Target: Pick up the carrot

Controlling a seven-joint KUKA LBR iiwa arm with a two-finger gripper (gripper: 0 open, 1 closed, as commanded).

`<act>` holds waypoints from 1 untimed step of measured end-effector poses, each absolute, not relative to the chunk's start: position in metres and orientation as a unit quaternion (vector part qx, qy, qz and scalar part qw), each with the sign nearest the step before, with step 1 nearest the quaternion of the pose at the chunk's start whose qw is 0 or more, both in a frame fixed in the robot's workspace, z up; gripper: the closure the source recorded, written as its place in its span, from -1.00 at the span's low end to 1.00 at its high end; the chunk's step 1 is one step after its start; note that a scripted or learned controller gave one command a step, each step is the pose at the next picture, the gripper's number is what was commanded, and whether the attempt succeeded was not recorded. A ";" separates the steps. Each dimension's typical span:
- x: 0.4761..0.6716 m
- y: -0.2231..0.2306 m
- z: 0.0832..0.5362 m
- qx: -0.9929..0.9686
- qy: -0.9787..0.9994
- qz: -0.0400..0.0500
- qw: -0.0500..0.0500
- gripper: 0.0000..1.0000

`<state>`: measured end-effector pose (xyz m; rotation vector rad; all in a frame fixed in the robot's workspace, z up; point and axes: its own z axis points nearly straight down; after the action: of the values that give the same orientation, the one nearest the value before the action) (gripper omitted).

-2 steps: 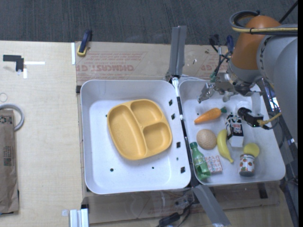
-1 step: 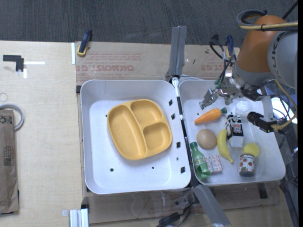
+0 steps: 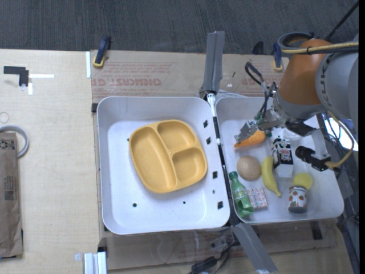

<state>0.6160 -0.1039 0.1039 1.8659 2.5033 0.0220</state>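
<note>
Orange against white plastic, the carrot (image 3: 251, 140) lies tilted in the upper left part of the right-hand bin (image 3: 336, 210), its thicker end toward the arm and its tip pointing down-left. The gripper (image 3: 246, 132) of the grey KUKA arm (image 3: 336, 84), reaching in from the right with its orange band (image 3: 299, 79) above the wrist, sits right at the carrot's upper edge; the metal fingers (image 3: 244, 133) press close against the vegetable, but whether they are closed around it or merely resting on it cannot be told from this angle. Just below the carrot rests a round tan ball (image 3: 248, 168), with a yellow banana (image 3: 270, 177) beside it to the right. A green bottle (image 3: 239, 195) lies along the bin's left wall, a small red-and-white packet (image 3: 258, 198) next to it. A black-and-white carton (image 3: 282, 152) stands right of the carrot, and a small printed can (image 3: 297, 199) sits near the bin's lower right corner under a yellow fruit (image 3: 303, 180). In the left-hand bin (image 3: 114, 210) lies a yellow divided plate (image 3: 169, 155) with three compartments. Both bins sit on a pale wooden desk (image 3: 45, 153), and a brown paper bag (image 3: 10, 193) lies at its far left edge.
</note>
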 end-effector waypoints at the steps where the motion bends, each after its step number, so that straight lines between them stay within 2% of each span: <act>1: 0.615 -0.143 0.195 0.585 0.811 0.000 0.001 -1.00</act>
<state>0.6151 -0.1431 0.1953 1.8363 2.5455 -0.0008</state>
